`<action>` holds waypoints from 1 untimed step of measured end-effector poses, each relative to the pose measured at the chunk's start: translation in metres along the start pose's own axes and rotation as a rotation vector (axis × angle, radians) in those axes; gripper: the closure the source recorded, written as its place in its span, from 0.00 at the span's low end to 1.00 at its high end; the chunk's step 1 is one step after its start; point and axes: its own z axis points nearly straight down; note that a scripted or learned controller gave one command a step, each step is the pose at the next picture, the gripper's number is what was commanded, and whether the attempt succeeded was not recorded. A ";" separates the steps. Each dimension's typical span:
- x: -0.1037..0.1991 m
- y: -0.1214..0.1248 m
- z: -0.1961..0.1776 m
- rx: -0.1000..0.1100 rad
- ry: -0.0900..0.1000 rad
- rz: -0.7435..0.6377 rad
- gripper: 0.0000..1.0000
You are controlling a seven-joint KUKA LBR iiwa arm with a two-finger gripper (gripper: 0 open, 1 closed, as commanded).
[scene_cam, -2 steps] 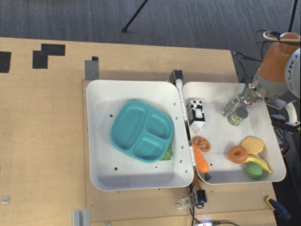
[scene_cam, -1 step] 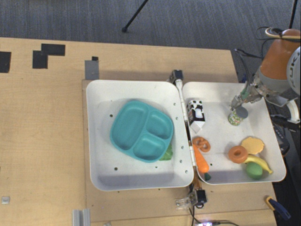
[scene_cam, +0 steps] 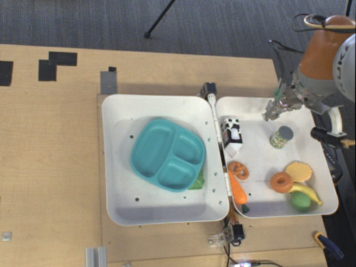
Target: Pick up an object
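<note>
We see the end effector (scene_cam: 272,112) hanging over the far part of the right bin (scene_cam: 256,109), and we cannot tell how it is set. Nearest it in that bin lies a small can (scene_cam: 281,137), untouched; nearer us sit an orange ring (scene_cam: 281,182), a banana (scene_cam: 306,192) and a carrot (scene_cam: 238,191). The left bin (scene_cam: 119,166) holds a teal divided plate (scene_cam: 168,154).

A single fixed camera looks down at a slant from above the counter (scene_cam: 50,166), far enough back to take in both white bins (scene_cam: 161,216) side by side at centre frame, grey floor along the top edge, and the arm (scene_cam: 325,54) entering at upper right.
</note>
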 end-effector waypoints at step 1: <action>0.000 0.000 0.000 0.001 0.000 0.000 0.00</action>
